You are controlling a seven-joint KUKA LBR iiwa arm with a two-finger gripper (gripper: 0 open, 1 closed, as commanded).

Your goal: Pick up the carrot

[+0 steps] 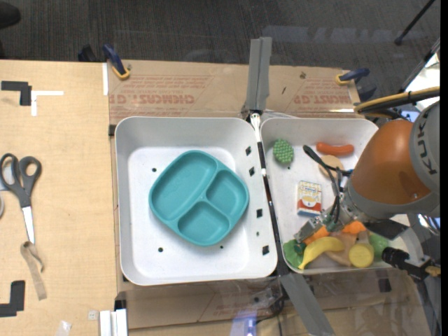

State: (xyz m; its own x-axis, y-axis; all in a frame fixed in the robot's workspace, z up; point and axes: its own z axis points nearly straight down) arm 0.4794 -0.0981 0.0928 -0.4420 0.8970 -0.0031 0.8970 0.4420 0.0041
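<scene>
Where the desk [49, 208] carries two white bins side by side, reaching in from the right, arm [392, 166] with orange band over the right bin [290, 187], covering much of its right half. Left bin [133, 257] holding a teal divided plate [199, 198]. Down at the right bin's near end, jaws [334, 221] among a pile of toy food, mostly hidden under the wrist; cannot tell how far open, nor whether anything is held. Just beside them, an orange piece, likely the carrot [355, 227], largely covered by the arm. Near it a banana [318, 250] and a yellow round piece [361, 255]. Farther off, a green textured item [283, 152], an orange-red sausage shape [334, 148], a small card [309, 195]. Scissors [21, 180] far left on the desk.
</scene>
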